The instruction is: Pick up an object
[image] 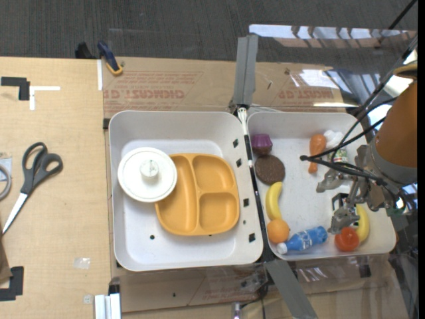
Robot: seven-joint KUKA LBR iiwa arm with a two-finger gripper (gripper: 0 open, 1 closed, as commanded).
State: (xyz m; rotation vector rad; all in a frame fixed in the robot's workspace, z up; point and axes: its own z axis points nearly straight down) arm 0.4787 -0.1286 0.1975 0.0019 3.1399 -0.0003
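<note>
Arm entering from the right, orange band at the frame edge, grey two-finger gripper [345, 212] low over the right-hand shallow white bin [299, 130], near its right wall. Jaw spread: cannot tell, linkage and cables clutter that spot. Nothing seen clamped between them.

Right bin contents:
- small red-orange round fruit, tomato-like [346, 240], near front right corner, just below the gripper tip; touching or apart not resolvable.
- yellow plastic banana [362, 223], close against the right wall, just beside the red fruit, partly hidden by the gripper.
- second yellow banana [273, 201], upright along the left side of the bin.
- orange ball-shaped fruit [277, 231], just below that banana.
- clear plastic bottle with blue label [304, 240], lying on its side along the front wall, white cap end next to the orange fruit.
- dark brown round disc, cookie-like [269, 169], above the left banana.
- purple rounded piece [261, 143], just above the disc, near the back left corner.
- orange carrot-shaped piece [316, 150], toward the back, centre-right.
- small white item [333, 139], beside the carrot; shape unclear.

Left-hand white bin [126, 244]: yellow-orange three-compartment plastic tray [199, 195], white round lid with centre knob [147, 173] overlapping its left edge.

Bench left of bins: black-handled scissors [30, 178].
</note>
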